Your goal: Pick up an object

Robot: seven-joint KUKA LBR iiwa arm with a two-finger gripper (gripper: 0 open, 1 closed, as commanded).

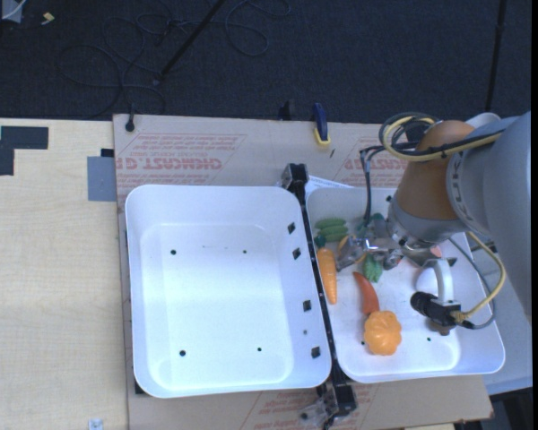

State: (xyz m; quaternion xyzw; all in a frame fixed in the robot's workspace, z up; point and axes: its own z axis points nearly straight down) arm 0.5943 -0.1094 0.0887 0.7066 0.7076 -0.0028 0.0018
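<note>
Reaching into right bin (481, 355) from the right, hand (366, 251) hovering low over green items (331, 231), two or three, count unclear. Lying just beside: one orange carrot (327, 276), one red pepper (368, 295), one orange pepper (382, 332). Sitting alongside on counter (45, 276): left bin (143, 267). Reading mirrored red print on cardboard (190, 153), illegible. Crowding hand: cables. Cannot tell finger opening or any hold.

A grey robot arm (493, 177) with an orange band (430, 173) above its wrist reaches in from the right, bent downward, its pincer (366, 251) lowered at the tip.
</note>
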